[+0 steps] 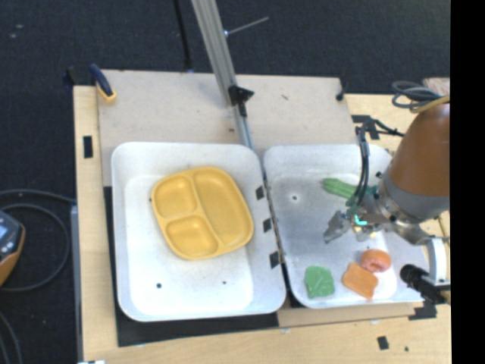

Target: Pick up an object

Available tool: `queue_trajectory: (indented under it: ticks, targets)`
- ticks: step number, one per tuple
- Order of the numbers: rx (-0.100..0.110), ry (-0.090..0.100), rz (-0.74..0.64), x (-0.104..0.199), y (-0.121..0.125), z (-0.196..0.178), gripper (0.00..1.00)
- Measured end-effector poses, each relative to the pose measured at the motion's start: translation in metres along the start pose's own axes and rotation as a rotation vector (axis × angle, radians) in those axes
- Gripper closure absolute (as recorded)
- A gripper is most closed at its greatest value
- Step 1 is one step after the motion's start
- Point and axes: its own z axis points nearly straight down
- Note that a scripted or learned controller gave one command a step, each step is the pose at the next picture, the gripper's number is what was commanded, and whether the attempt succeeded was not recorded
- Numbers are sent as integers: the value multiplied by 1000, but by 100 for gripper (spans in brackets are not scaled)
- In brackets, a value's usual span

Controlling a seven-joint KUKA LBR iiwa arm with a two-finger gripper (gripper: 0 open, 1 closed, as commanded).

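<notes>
Hovering over the right white bin [303, 174], metal gripper [336, 227] with fingers spread, nothing between them, smooth green piece [319, 280], orange block [360, 280] nearby, glossy yellow divided plate [201, 211] left.

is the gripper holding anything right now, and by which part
Nothing is held. The gripper hangs open over bare floor of the right bin, with nothing between its fingers; the green piece and orange block lie apart from it.
</notes>
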Motion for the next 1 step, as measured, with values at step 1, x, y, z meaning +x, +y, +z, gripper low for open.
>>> queue_trajectory:
  ticks: [1]
  targets:
    - [-2, 0, 0, 0, 1, -1, 0]
